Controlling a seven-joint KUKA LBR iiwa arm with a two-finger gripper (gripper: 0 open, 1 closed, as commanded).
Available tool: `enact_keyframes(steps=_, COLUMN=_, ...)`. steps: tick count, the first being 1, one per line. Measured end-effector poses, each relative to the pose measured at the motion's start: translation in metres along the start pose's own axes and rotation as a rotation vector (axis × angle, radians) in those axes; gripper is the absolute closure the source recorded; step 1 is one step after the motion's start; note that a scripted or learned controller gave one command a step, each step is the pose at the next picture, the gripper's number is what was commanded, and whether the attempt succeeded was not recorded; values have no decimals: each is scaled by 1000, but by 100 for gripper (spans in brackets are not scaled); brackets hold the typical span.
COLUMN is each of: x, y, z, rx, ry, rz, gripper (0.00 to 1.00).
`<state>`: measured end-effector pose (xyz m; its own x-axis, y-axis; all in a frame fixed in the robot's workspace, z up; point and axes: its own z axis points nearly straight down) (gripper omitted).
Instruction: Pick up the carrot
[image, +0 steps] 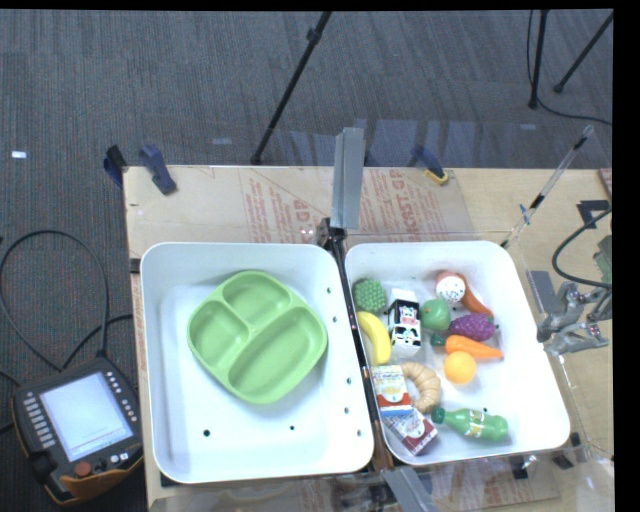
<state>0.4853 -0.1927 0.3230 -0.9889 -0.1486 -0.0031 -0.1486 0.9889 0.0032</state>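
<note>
The carrot (474, 348) is orange and lies flat in the right bin (530, 300), right of centre, with its tip pointing right. Purple grapes (471, 326) touch it from behind, and an orange fruit (459, 368) sits just in front of it. A green apple (434, 314) is to its upper left.
The right bin also holds a banana (375, 336), a milk carton (404, 322), a croissant (424, 383), juice boxes (392, 390), a green bottle (472, 424) and an orange-and-white toy (460, 292). A green divided plate (258, 334) lies in the left bin (165, 400). Metal clamps and cables (572, 320) stand right of the bins.
</note>
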Motion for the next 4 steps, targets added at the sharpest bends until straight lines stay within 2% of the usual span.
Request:
enact_keyframes(steps=2, x=-26, y=35, z=37, rx=0, ry=4, rz=2, gripper=100)
enact_keyframes(steps=4, x=-29, y=36, z=17, rx=-1, ry=0, rz=0, gripper=100)
